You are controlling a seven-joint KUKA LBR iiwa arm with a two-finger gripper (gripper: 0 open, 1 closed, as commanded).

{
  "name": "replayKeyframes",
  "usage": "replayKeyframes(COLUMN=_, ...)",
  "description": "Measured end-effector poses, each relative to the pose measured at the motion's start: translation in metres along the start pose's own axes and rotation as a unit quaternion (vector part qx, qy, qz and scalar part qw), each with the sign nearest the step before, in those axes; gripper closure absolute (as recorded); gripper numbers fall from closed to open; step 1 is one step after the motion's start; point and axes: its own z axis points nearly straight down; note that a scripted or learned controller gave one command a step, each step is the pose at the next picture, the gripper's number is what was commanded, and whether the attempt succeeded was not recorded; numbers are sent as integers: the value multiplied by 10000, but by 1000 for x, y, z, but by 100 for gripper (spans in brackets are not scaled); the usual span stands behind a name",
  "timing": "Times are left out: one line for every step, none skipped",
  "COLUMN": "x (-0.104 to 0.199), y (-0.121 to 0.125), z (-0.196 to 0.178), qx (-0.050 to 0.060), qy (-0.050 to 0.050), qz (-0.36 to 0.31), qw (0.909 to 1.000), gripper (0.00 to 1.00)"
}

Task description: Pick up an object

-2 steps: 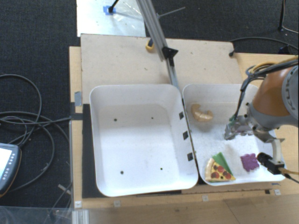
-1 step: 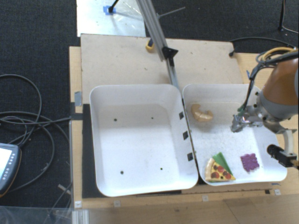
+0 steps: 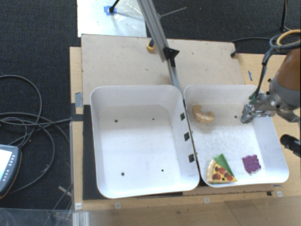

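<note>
Nothing has been picked up yet: the gripper [image 3: 246,116] is seen low over the right bin [image 3: 270,140], near its far right side, with nothing visible in it. Whether it is wide or narrow cannot be told at this size. Three objects are counted in that bin: one croissant [image 3: 203,114], well apart from the gripper, one pizza slice [image 3: 220,169] and one purple grape bunch [image 3: 251,163]. Two bins are counted on the worktop [image 3: 117,60]. Choosing, grasping and lifting are left.
</note>
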Motion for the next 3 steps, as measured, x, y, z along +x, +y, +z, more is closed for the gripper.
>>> replayKeyframes(x=0, y=1, z=-12, qx=28, qy=7, qz=1, qw=10000, gripper=100)
replayKeyframes(x=55, y=2, z=-21, qx=34, qy=22, qz=-26, qw=10000, gripper=100)
replayKeyframes(x=114, y=-5, z=-22, qx=43, qy=28, qz=-25, qw=10000, gripper=100)
